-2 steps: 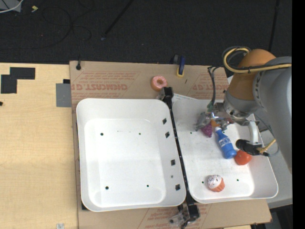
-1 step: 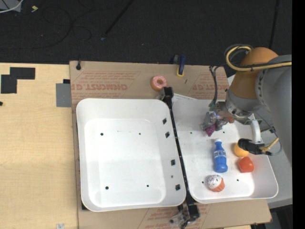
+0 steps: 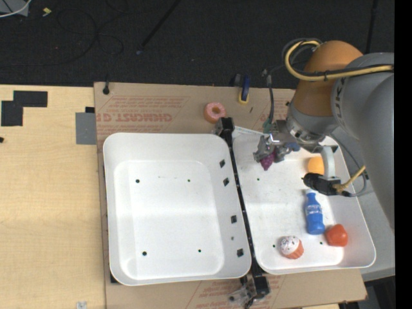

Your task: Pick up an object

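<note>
Two white bins sit side by side on the bench. The left bin [image 3: 167, 205] shows its bare white floor, and the action is over in the right bin [image 3: 270, 201].

Count the right bin's load: five things, one of each. A blue bottle [image 3: 314, 214] lies lengthwise toward the right edge. A red lump [image 3: 336, 235] sits just beside it, in the near right corner. A white and orange ball [image 3: 290, 246] rests by the near edge. A yellow thing [image 3: 315, 165] shows by the right edge, partly covered by the arm. And there's a small purple thing [image 3: 266, 163] toward the far left corner.

The gripper [image 3: 268, 152] hangs right over that purple thing, at the far end of the right bin, with purple showing at its tip. Whether it is spread, closed up or clamped on anything, I cannot tell from this angle. The grey arm [image 3: 364, 114] reaches in across the right edge, its orange band [image 3: 328, 60] bright above the wrist.

Both bins rest on one sheet of brown cardboard [image 3: 148, 111] printed with red letters. On its far strip sits a single pink ring [image 3: 214, 112], and a blue clamp [image 3: 244, 90] grips the far edge. The bench [image 3: 45, 205] is pale wood with black patches [image 3: 26, 105] and one grey patch [image 3: 84, 127]. Beyond it, a dark floor [image 3: 161, 31] with loose cables.
</note>
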### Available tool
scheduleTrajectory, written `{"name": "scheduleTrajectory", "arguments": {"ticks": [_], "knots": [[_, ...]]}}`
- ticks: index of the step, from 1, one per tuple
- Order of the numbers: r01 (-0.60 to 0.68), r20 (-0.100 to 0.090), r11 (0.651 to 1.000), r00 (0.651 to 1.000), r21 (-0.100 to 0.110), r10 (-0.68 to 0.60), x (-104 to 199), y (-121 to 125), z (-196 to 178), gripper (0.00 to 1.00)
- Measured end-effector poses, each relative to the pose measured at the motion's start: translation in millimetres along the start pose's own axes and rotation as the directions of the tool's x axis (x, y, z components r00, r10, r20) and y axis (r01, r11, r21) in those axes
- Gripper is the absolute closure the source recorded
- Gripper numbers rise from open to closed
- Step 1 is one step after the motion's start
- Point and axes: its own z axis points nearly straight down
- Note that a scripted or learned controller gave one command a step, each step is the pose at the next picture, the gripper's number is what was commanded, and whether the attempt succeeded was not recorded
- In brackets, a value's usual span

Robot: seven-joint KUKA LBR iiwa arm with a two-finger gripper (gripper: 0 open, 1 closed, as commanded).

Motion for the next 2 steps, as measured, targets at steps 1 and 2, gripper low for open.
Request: {"name": "scheduleTrajectory", "arguments": {"ticks": [1, 2], "knots": [[-0.003, 0.0, 1.0, 1.0, 0.008, 0.003, 34, -63, -31, 1.0], [0.0, 0.001, 1.0, 1.0, 0.0, 0.0, 91, -14, -73, 1.0]]}}
